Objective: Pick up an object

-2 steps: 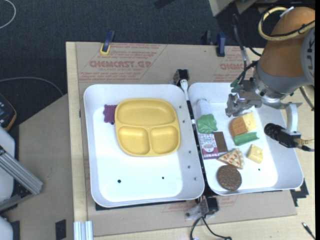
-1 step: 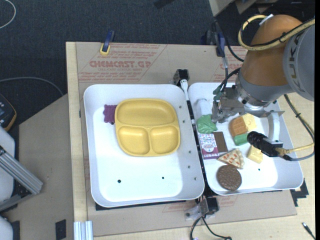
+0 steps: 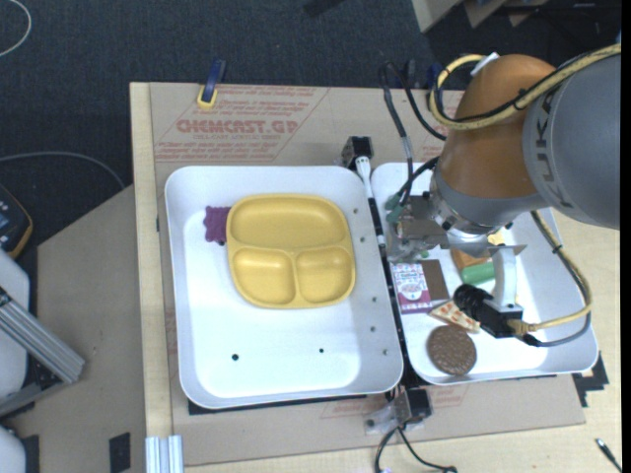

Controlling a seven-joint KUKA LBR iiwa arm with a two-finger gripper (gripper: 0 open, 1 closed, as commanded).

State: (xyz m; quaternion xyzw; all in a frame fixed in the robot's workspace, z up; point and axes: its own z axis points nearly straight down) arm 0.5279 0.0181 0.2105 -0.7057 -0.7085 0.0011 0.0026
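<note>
The right bin [image 3: 552,358] holds a brown round disc [image 3: 453,350], a pizza-slice toy [image 3: 453,313], a pink and white packet [image 3: 410,283], a green object [image 3: 475,271] and an orange-yellow piece [image 3: 493,236]. My gripper [image 3: 412,227] hangs over the right bin's left part, just above the packet. The orange wrist and grey arm cover much of that bin. In the left bin [image 3: 197,294] lies a yellow divided plate [image 3: 292,248] with a purple object [image 3: 216,224] at its left edge.
A cardboard sheet [image 3: 237,121] lies under both bins. A yellow and blue clip [image 3: 209,89] sits at its far edge. Cables run over the right bin's far side and along its front right. A dark floor surrounds the bench.
</note>
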